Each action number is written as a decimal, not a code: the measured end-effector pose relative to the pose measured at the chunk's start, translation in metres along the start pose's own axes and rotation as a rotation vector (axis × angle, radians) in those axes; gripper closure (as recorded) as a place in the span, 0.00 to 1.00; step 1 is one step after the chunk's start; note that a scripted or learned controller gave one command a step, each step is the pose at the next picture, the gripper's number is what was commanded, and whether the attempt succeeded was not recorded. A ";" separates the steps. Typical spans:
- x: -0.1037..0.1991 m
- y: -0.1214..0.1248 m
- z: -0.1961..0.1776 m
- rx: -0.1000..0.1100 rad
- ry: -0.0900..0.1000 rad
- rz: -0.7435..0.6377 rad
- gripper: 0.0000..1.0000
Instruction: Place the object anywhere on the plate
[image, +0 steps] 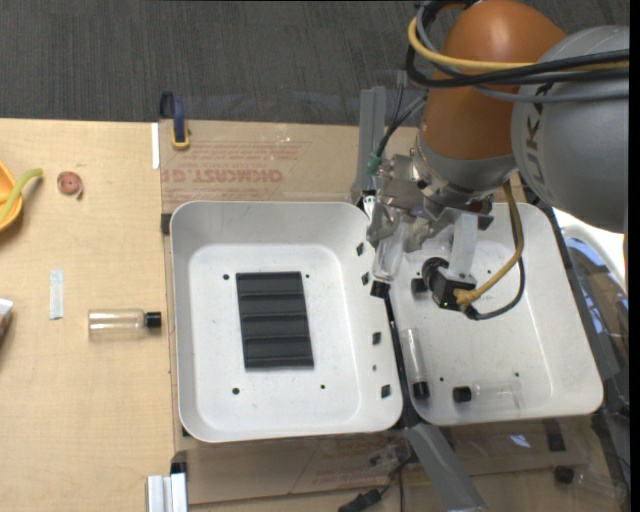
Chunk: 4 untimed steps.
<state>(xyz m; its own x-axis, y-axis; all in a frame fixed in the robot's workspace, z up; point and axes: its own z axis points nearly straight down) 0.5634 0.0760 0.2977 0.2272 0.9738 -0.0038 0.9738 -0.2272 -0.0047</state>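
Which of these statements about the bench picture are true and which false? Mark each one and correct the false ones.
1. A dark ribbed plate lies in the left bin. True.
2. The gripper hangs over the left bin. False: it is over the right bin, near the wall the bins share.
3. A clear bottle with a black cap lies on the bench left of the bins. True.
4. The bottle stands upright. False: it lies on its side.
5. The arm's orange band is above the gripper. True.
6. The plate lies in the right bin. False: it is in the left bin.
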 end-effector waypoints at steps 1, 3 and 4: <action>0.070 -0.071 0.062 0.001 -0.001 0.190 1.00; 0.141 -0.060 0.097 -0.002 -0.001 0.047 1.00; 0.129 -0.118 0.207 0.000 0.001 -0.037 1.00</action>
<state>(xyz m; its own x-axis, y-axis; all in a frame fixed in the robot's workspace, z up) 0.4767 0.2275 0.0909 0.1907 0.9816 -0.0030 0.9816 -0.1907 -0.0048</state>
